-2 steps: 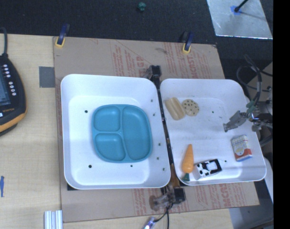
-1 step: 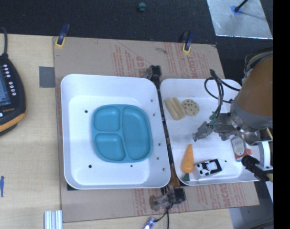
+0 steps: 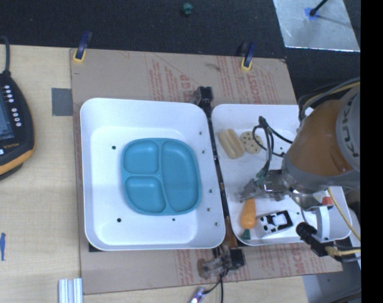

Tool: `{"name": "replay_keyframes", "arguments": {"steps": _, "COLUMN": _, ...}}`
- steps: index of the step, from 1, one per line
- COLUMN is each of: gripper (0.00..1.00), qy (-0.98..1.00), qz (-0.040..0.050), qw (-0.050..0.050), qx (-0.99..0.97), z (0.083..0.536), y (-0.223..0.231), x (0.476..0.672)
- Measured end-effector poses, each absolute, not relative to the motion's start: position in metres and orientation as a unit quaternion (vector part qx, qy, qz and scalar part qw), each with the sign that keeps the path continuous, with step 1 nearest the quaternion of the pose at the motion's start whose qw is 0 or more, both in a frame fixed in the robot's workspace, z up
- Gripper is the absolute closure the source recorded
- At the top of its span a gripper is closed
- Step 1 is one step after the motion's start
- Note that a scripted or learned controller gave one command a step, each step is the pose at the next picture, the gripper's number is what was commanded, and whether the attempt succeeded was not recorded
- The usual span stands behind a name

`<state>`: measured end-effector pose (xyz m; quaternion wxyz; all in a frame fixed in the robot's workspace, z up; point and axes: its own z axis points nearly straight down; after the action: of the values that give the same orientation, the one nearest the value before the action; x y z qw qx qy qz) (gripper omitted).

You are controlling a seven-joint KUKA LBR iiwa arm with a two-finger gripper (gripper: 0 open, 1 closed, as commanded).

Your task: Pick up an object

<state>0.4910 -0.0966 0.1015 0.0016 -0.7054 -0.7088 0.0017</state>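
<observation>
The 2 white bins sit side by side on a sheet of brown cardboard (image 3: 178,74). The left bin (image 3: 100,188) holds a light blue plate (image 3: 161,175) divided into 3 compartments, lying flat near its middle. The right bin (image 3: 276,112) has the loose things: a tan bread-like piece (image 3: 229,142) near its upper left, a round cracker-like disc (image 3: 249,142) with small holes just beside it, and an orange carrot-shaped object (image 3: 248,214) lower down, close to the left wall. Below and right of that lies a black-and-white item (image 3: 276,221) I can't identify.

The arm (image 3: 324,144) reaches over the right bin from the right, its orange band broad and close to the lens, with black cable looping above the wrist. The gripper (image 3: 259,188) hangs low over the bin, just above the carrot-shaped object, tips pointing left. How wide it stands, I cannot tell; the metal parts blur together. No object can be made out inside it.

A teach pendant (image 3: 5,125) rests on the bench at far left.
</observation>
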Motion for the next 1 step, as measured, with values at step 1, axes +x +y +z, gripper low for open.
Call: {"name": "replay_keyframes", "arguments": {"steps": 1, "gripper": 0.00, "qy": -0.709, "qz": 0.0011, "qw": 0.000, "qx": -0.706, "z": 0.0914, "y": -0.1030, "x": 0.4995}}
